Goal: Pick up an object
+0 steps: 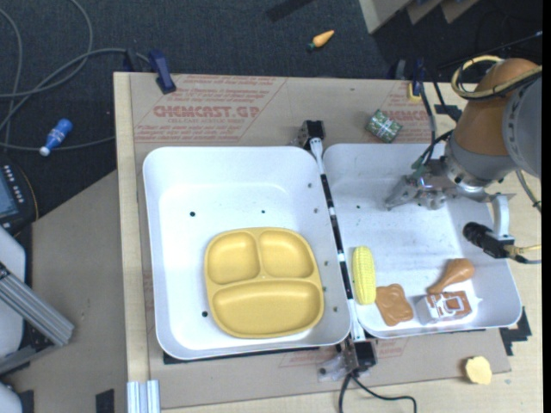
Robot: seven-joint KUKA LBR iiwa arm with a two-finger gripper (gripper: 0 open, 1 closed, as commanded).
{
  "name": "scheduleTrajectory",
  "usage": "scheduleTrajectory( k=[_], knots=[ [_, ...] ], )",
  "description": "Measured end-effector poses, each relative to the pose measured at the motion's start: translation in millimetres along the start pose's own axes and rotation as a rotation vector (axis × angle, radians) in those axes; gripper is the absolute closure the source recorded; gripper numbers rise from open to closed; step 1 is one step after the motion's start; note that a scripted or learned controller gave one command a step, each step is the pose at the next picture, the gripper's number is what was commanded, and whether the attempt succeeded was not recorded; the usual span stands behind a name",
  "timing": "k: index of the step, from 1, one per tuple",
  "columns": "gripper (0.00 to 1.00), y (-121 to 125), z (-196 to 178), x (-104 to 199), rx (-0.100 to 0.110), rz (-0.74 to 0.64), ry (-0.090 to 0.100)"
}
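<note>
A grey KUKA arm with an orange band (484,119) reaches in from the right and hangs its metal two-finger gripper (419,192) low over the bare upper floor of the right-hand shallow white bin (379,166). Its prongs look splayed apart with nothing between them, so the pincer reads as open and unloaded.

The candidates for the pick lie clustered along the near edge of that bin, well apart from the gripper: a yellow plastic corn cob (364,274) lies lengthwise against the left wall, a flat orange-brown toy cutlet (393,304) just beside it, a small white-and-orange printed packet (449,305) next along, and a tan plastic chicken drumstick (454,274) tilted above the packet. They likely gather there because the bin floor dips toward the camera side.

The left-hand white bin (172,196) carries a yellow three-compartment plastic tray (263,282), sitting flat toward its near side with its sections bare.

Loose items lie outside both bins, out of play: a small green patterned cube (383,126) on the cardboard-covered bench top (215,110) behind the right bin, a pale yellow lump (478,369) at the bench's near right corner, a small orange piece (322,38) and a blue-and-white bottle (58,135) on the dark floor.

Judging by the gap, the pick is not yet begun; the arm would need to travel toward the near edge before closing on anything.
</note>
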State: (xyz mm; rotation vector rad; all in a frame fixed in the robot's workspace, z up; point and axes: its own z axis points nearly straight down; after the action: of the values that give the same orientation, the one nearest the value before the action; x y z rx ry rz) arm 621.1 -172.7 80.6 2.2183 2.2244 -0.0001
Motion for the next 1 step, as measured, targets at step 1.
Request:
scheduleTrajectory(
  k=[1],
  knots=[
    [0.0,35.5,1.7,-13.6,0.058,0.01,0.018]
  ],
)
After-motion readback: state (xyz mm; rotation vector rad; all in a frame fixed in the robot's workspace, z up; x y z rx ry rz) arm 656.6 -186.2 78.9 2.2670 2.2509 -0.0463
